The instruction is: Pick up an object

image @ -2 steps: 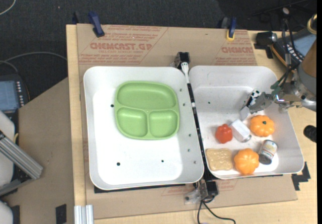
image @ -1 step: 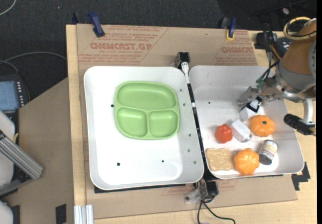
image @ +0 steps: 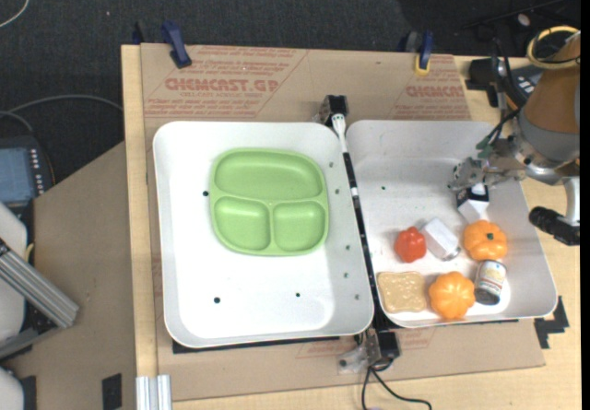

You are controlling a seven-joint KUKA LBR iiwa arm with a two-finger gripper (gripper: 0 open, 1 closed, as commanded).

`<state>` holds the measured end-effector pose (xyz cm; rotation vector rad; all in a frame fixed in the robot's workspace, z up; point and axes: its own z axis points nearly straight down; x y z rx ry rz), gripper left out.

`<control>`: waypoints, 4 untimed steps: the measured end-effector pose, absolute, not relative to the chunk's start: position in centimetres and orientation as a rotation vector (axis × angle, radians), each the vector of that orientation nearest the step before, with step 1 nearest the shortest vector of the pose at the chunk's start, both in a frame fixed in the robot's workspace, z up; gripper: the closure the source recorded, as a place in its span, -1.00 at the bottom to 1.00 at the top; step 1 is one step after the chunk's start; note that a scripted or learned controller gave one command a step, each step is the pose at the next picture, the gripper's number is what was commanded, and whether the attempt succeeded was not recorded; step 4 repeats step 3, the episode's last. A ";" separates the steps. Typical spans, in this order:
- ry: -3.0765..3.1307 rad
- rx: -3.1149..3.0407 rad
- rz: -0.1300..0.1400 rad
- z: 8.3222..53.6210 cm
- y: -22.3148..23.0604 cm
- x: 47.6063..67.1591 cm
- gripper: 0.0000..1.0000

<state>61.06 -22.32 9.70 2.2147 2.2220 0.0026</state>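
In the camera view, two white bins were seen side by side on the worktop. A green divided plate (image: 270,202) lay alone in the left bin (image: 184,288). The right bin (image: 396,159) held the candidates for picking, clustered at its near end: a red pepper (image: 410,244), two small pumpkins (image: 485,240), a slice of bread (image: 403,291) and a small jar (image: 491,281). The hand (image: 476,180) was poised just above this cluster, presumably for a descent; its opening could not be told.
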 end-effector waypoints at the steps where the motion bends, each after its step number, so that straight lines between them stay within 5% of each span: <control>1: 2.227 2.207 0.012 15.2 -14.2 64.7 1.00; 2: 2.230 2.224 -0.004 12.5 -9.6 59.4 1.00; 3: 2.231 2.210 0.008 18.8 1.5 58.1 1.00; 4: 2.231 2.210 0.008 18.8 1.5 58.1 1.00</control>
